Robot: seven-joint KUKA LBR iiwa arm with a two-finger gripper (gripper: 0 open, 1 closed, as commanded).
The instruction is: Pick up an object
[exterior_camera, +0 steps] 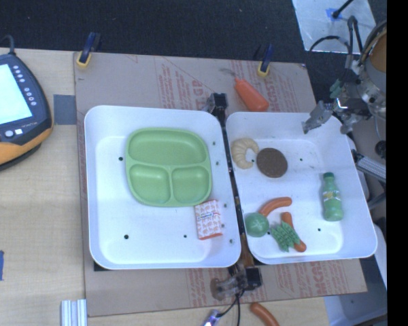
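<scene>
Poised with fingers spread wide and empty above the right bin's (367, 246) far right corner, gripper (317, 119) at approach stage, descent onto green bottle (331, 197) or brown disc (272, 162) likely next.

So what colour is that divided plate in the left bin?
Light green; the divided plate shows clearly in the overhead camera view.

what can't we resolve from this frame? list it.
- Gripper, camera view: small and dark at the right bin's top rim; open or shut can't be told.
- Arm: mostly cut off by the right edge.
- Packet in the left bin: print too small to read.
- Bottle label: too small to read.
- Orange item below the bins: cut off by the bottom edge.
</scene>
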